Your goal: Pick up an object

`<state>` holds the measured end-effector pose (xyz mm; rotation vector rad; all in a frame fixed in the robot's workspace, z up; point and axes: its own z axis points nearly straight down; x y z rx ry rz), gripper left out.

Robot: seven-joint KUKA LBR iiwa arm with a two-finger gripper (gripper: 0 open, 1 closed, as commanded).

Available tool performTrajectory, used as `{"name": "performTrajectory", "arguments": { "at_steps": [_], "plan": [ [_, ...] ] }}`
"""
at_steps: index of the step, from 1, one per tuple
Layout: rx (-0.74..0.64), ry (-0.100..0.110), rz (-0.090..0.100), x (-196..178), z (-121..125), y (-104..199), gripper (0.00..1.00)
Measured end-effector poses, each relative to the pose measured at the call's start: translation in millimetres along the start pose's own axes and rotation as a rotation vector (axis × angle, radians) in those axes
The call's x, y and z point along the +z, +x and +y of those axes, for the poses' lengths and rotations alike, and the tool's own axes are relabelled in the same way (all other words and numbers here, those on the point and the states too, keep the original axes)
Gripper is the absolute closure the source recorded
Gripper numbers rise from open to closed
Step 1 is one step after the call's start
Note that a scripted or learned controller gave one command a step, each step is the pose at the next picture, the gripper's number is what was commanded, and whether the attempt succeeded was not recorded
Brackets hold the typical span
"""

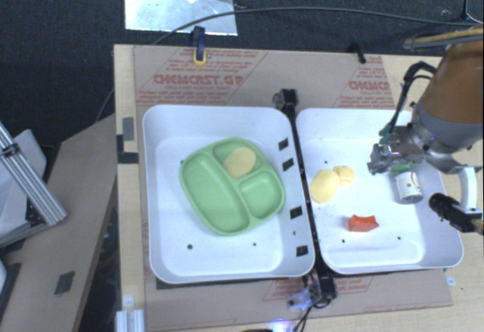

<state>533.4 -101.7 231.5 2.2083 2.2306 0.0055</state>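
Two shallow white plastic bins point(174, 262) sit side by side. My claw point(384, 159) hovers over the right bin; its opening cannot be judged. At its 4 o'clock: small cylindrical can point(408, 186).

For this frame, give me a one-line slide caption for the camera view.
Gripper over the right bin beside a small can; yellow items, red piece, green divided plate left.
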Motion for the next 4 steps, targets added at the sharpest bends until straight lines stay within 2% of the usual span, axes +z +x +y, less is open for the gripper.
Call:
{"name": "performTrajectory", "arguments": {
  "at_steps": [2,4],
  "plan": [
    [0.000,0.002,0.001,-5.7,23.9,96.1,1.00],
    [0.000,0.003,0.001,18.3,45.1,200.4,1.00]
  ]
}}
